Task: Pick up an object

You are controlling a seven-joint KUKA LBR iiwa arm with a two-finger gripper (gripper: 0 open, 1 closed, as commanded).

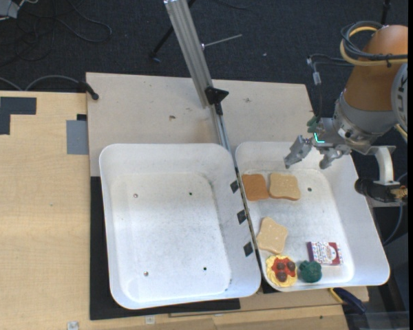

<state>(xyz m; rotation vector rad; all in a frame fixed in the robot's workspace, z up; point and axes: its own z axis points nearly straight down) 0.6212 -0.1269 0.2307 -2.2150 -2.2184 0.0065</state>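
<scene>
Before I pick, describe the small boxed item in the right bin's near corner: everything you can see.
The small carton lies flat on the right bin's floor near its front right corner. It looks like printed card, white with dark red markings, slightly skewed. The green broccoli-like piece sits just in front, close or touching. The end effector hovers at the bin's far side.

Both bins are white: the left bin (pixel 166 225) speckled with small dark dots, and the right bin (pixel 351 205) holding the coloured things. In it, nearest the left bin, lies a brown toast slice (pixel 255 186); beside that a tan slice (pixel 284 186); a pale yellow slice (pixel 272 236); a yellow plate with red pieces (pixel 281 270); a dark green lump (pixel 310 271); and a maroon-and-white packet (pixel 324 253).
</scene>
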